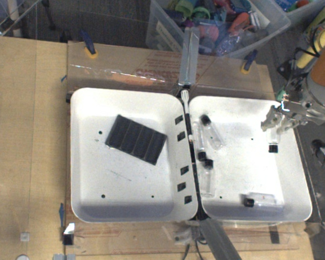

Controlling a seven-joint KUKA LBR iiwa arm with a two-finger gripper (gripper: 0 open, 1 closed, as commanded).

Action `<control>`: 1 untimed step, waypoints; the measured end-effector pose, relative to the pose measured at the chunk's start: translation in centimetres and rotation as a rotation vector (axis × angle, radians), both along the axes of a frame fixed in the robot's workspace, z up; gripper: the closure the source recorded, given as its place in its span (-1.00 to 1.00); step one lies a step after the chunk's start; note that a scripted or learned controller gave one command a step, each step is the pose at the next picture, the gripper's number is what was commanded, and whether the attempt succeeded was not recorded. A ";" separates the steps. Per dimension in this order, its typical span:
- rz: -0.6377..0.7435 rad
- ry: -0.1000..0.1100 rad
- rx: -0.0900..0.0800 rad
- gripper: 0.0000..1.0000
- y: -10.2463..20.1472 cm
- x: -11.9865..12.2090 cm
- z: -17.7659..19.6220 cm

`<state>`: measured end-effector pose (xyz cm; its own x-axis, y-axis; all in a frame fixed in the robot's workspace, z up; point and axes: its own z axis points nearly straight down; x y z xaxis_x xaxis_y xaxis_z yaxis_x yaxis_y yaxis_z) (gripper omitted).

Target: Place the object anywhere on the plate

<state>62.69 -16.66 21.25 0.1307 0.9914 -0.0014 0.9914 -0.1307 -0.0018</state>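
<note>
Right bin (pixel 293 189) holds clear tubes (pixel 261 200); left bin (pixel 87 148), dark plate (pixel 136 139).

Two shallow white plastic bins, left (pixel 87 148) and right (pixel 293 183): smooth, faintly glossy, lightly scuffed. Flat dark grey ribbed rectangular plate (pixel 135 139) in left bin: matt, likely plastic. Clear plastic tubes with black caps (pixel 207 137) in right bin: glossy, see-through. Pale wooden bench top (pixel 20 142): matt, grain visible. Metal two-finger gripper (pixel 277 121): dull silver sheen. Translucent plastic storage tub (pixel 217 18) behind: cloudy, smooth, holding bright glossy plastic pieces.
</note>
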 end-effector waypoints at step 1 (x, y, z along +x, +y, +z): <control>-0.055 -0.003 0.000 1.00 0.5 -1.9 4.4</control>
